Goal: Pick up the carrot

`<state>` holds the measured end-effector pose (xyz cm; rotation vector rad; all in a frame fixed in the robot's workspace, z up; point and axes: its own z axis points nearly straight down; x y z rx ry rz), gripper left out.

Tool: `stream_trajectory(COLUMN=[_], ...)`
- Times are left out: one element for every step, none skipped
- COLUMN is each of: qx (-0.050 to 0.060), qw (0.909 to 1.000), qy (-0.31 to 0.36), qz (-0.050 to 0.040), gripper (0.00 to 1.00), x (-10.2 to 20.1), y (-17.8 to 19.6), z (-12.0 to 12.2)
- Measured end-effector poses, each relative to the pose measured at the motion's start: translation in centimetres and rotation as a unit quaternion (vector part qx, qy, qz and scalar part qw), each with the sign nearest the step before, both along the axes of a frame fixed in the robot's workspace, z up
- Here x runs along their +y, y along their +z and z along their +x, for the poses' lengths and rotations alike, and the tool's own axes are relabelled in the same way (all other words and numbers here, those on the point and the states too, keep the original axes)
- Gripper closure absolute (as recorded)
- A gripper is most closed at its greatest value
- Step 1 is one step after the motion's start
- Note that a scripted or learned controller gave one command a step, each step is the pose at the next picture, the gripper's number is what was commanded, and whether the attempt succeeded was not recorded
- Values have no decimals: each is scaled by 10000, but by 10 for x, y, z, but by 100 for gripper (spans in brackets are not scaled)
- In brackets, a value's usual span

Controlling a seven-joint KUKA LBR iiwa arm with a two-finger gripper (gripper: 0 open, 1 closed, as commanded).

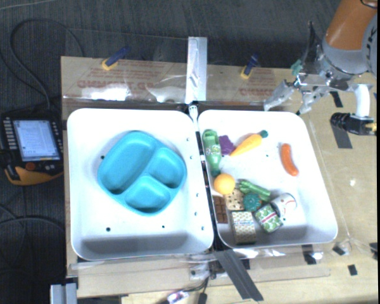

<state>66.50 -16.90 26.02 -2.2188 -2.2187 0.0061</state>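
Where the bench (354, 189) bears two bins, grey carpet (25, 56) (cabled) surrounds

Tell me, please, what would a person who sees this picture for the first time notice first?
Probably the big blue divided tray lying alone in the left bin. Next comes the heap of small toys along the right bin's left side, with the carrot at its upper edge. The gripper hovers beyond that bin's far rim, holding nothing.
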Motion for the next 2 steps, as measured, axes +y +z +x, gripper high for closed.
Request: stream_trajectory(qx=[-3, -11], qw=[9983, 10000], qy=[-578, 95], qz=[-18, -19], gripper=[0, 0], x=[15, 16], y=[70, 171], z=[4, 4])
